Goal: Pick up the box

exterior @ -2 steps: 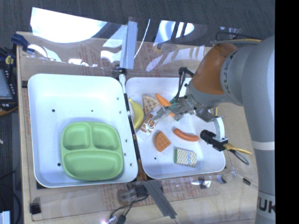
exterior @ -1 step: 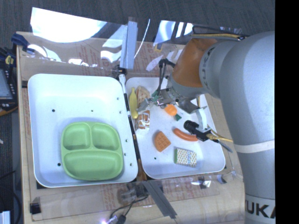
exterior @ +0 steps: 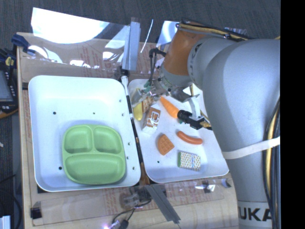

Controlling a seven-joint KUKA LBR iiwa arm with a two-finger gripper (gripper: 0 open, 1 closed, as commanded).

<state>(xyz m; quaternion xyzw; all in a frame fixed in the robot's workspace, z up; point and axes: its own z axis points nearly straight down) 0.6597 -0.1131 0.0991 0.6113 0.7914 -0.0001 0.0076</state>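
Note:
A small brown and white box (exterior: 152, 118) lies tilted in the left part of the right bin (exterior: 214, 168). A second, flat box with a green and white pattern (exterior: 189, 160) lies near that bin's front right. My gripper (exterior: 144, 93) is down in the bin's back left corner, just behind the brown box and above a yellow item (exterior: 137, 111). The grey arm with its orange band (exterior: 183, 56) covers the bin's back right.
An orange carrot (exterior: 168, 107), a red sausage (exterior: 189, 138) and a brown waffle (exterior: 165, 144) lie in the right bin between the two boxes. The left bin (exterior: 43, 94) holds a green divided plate (exterior: 94, 153). The wall between the bins runs close to the gripper.

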